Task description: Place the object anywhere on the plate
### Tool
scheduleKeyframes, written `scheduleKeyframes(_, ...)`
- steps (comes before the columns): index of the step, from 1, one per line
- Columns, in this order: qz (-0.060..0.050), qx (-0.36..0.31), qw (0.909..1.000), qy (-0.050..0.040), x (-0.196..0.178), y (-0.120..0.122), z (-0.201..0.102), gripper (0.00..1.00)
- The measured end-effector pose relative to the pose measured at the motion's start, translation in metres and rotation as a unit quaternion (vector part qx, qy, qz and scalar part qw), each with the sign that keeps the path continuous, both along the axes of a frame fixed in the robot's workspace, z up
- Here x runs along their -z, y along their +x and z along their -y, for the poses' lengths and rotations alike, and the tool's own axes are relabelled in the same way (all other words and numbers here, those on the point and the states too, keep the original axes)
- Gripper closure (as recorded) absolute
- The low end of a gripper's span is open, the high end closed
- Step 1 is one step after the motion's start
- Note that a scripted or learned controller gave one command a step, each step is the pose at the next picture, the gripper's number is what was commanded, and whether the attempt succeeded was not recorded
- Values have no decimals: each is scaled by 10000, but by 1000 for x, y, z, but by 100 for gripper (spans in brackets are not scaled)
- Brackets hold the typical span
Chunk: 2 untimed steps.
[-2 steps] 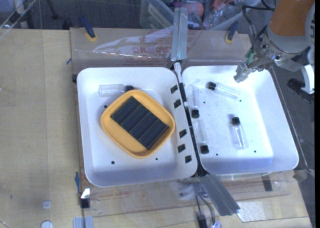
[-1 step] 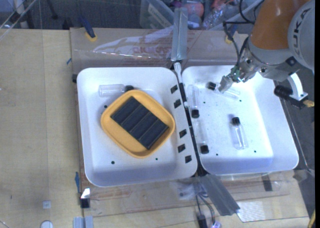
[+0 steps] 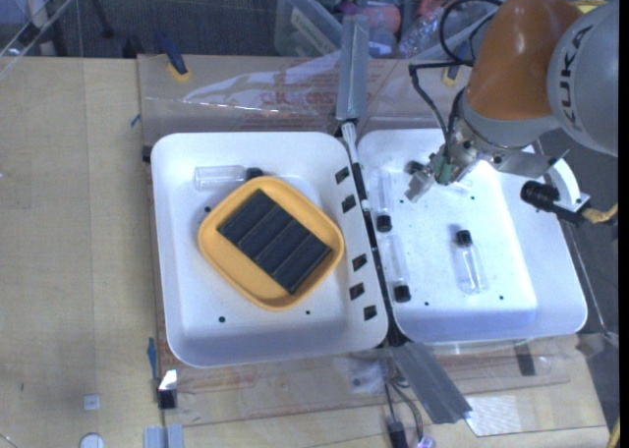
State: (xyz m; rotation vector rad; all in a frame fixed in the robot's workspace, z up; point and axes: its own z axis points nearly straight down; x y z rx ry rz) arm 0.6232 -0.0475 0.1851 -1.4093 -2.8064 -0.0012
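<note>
- Counter [image 3: 69, 240] is carrying two shallow white bins side by side; clutter of clips and a metal bracket [image 3: 432, 385] is lying at the near edge.
- Left bin [image 3: 187, 323] is holding the plate [image 3: 270, 242]: a yellow, rounded-square dish with a dark ribbed insert, sitting near the bin's middle, turned at an angle.
- A clear vial [image 3: 218, 177] is lying just behind the plate, near the bin's far-left corner.
- Right bin [image 3: 511, 313] is holding the likely object: a small clear tube [image 3: 468, 261] with a dark cap, lying flat and pointing roughly near-to-far, right of centre, well apart from the plate.
- More clear tubes with dark ends [image 3: 385, 240] are lying along the divider between the bins.
- Handling judgement: the tube is looking light, rigid, smooth and prone to rolling; possibly fragile if glass. Best grip is across its short width at mid-length, fingers straddling the barrel, not the cap.
- Gripper [image 3: 432, 173] is hovering over the far part of the right bin, above and left of the tube. Fingers: cannot tell how far apart they are; nothing is visibly held between them.
- Far side: a clear tub [image 3: 295, 4] of coloured items is standing behind the bins.
</note>
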Motion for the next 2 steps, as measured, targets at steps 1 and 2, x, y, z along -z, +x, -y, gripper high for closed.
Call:
scheduleKeyframes(1,-2,-740,9973,2,0,-20,-41,100)
scheduleKeyframes(2,32,-1190,9929,-4,0,1,-68,100)
